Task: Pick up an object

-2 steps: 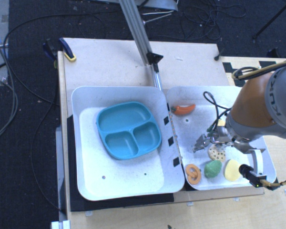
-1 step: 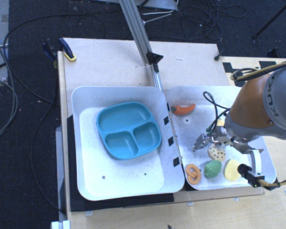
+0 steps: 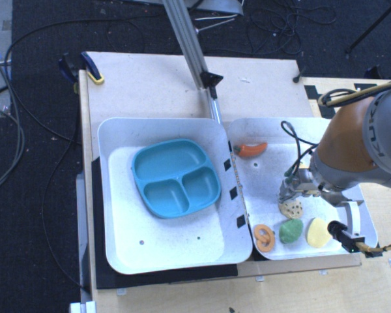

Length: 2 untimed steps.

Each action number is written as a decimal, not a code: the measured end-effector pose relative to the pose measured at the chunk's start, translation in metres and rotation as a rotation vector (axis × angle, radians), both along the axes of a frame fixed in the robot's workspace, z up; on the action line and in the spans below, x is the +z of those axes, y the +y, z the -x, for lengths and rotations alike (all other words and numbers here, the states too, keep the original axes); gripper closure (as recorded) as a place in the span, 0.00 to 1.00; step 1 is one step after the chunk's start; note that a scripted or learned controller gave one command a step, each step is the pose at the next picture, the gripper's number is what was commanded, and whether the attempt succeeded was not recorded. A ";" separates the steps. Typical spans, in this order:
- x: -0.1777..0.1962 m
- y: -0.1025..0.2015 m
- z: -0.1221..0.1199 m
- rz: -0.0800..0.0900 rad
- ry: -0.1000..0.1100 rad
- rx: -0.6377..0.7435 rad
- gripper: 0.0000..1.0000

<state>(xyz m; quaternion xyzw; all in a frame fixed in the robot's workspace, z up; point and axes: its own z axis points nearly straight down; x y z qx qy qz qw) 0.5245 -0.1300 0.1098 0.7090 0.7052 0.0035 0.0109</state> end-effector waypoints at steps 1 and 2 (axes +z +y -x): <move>0.043 0.002 -0.004 -0.009 0.016 0.008 1.00; 0.096 0.002 -0.006 -0.009 0.015 0.008 1.00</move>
